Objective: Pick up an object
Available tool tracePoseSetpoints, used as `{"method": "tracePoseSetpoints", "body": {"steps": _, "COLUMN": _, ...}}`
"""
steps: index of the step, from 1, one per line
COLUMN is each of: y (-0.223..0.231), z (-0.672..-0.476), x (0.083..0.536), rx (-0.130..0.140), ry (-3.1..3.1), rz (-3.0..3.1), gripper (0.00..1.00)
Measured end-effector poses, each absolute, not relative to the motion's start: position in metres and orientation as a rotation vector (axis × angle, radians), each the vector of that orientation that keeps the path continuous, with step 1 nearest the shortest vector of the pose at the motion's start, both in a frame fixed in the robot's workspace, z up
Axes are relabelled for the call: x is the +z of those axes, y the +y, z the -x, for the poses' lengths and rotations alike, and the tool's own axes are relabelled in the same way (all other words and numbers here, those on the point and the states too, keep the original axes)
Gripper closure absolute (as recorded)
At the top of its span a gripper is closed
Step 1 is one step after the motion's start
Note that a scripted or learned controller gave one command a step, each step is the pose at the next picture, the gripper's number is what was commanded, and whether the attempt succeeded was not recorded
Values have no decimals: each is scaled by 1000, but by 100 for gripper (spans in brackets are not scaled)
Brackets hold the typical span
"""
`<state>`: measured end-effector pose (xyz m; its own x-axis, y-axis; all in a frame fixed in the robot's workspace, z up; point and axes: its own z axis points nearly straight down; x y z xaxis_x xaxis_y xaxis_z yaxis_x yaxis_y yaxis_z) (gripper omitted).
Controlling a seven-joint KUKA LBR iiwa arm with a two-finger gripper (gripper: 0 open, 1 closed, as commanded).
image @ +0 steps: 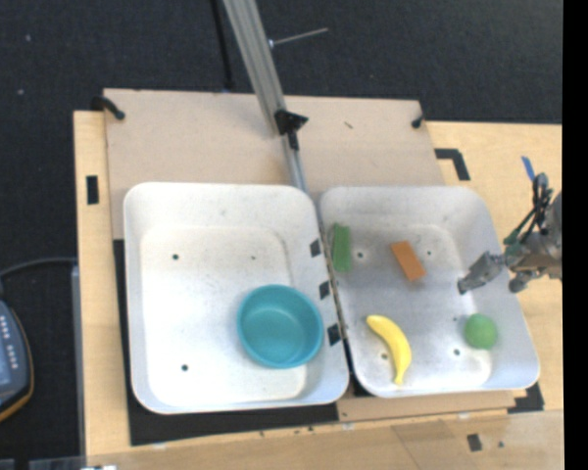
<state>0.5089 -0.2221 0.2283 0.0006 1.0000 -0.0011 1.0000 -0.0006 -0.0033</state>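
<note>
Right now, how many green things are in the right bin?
2. A green block stands by the bin's left wall, next to the divider. A green ball sits near the right wall, below the gripper. Nothing seems hidden.

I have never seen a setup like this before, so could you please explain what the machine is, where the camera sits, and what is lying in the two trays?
This is a single picture from a camera fixed above a wooden bench, looking down at a slant. Two shallow white bins sit side by side. The left bin holds a blue bowl. The right bin holds four small things: a green block against its left wall, an orange block near the middle, a yellow banana toward the front, and a green ball near the front right. The machine is a robot arm reaching in from the right; its gripper sits over the right bin's right edge, just above the ball. Nothing is visibly held between its fingers. The metal pole at the top is a fixed stand.
</note>
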Motion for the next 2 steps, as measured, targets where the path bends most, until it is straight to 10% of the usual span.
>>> {"method": "tracePoseSetpoints", "body": {"steps": 2, "y": -221, "z": -501, "x": 113, "rx": 3, "ry": -2219, "rz": 2222, "gripper": 0}}
